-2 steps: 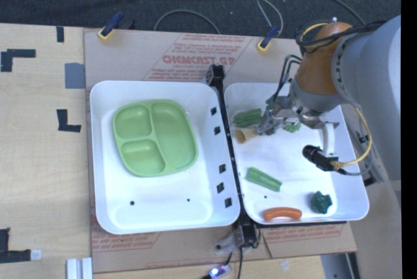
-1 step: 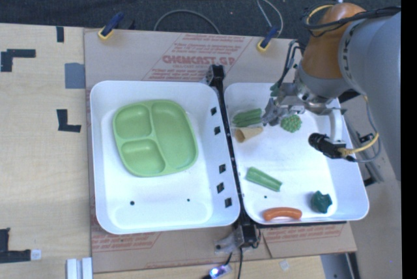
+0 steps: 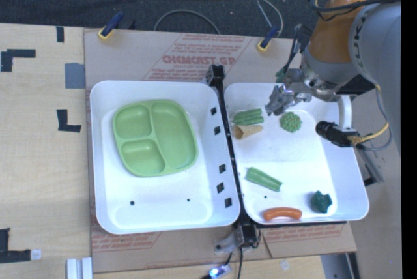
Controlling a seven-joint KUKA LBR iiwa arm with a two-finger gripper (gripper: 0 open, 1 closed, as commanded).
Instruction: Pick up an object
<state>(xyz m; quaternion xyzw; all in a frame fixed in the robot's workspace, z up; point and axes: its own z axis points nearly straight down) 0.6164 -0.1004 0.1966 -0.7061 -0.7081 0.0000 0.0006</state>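
The right bin [image 3: 339, 160] holds several toy foods: a green pod [image 3: 248, 117] lying on a tan piece [image 3: 246, 131] near the back left, a round bumpy green piece [image 3: 290, 122], a green stick [image 3: 263, 178] in the middle, an orange sausage shape [image 3: 282, 213] at the front and a dark teal lump [image 3: 320, 201] at the front right. My gripper [image 3: 280, 100] hangs over the back of this bin, between the pod and the bumpy green piece, a little above them. Nothing shows between its fingers.
The left bin [image 3: 104, 160] holds a light green divided plate [image 3: 155, 137]. A black divider strip [image 3: 223, 141] runs between the bins. Blue and yellow clamps [image 3: 111, 25] [image 3: 268, 40] sit at the cardboard's back edge. The arm's orange band [image 3: 342, 17] looms over the right bin's back right corner.
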